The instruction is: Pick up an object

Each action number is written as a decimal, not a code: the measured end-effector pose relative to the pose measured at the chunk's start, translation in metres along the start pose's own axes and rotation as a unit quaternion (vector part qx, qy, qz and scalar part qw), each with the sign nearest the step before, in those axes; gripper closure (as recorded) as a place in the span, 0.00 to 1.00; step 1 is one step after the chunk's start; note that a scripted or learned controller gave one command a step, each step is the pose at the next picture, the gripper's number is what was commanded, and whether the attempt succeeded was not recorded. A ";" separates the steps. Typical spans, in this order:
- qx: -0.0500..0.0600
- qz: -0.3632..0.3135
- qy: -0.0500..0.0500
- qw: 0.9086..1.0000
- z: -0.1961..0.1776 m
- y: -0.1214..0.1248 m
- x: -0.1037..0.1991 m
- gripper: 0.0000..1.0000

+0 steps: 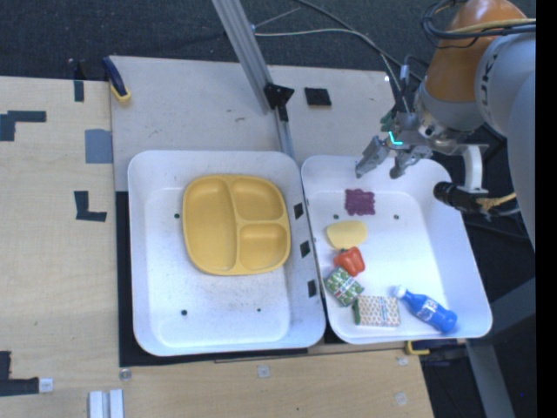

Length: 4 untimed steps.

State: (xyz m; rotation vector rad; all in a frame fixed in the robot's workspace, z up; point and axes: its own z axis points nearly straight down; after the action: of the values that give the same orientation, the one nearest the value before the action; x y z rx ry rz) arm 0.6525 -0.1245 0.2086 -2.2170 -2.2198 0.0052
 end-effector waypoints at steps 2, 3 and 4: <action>0.000 0.000 -0.001 1.000 0.048 0.002 -0.009 0.00; 0.001 0.000 -0.001 1.000 0.112 0.003 -0.012 0.00; -0.002 0.000 -0.002 1.000 0.123 0.004 -0.012 0.00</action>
State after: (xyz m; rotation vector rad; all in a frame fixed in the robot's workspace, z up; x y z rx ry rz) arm 0.6558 -0.1363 0.0853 -2.2201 -2.2247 0.0032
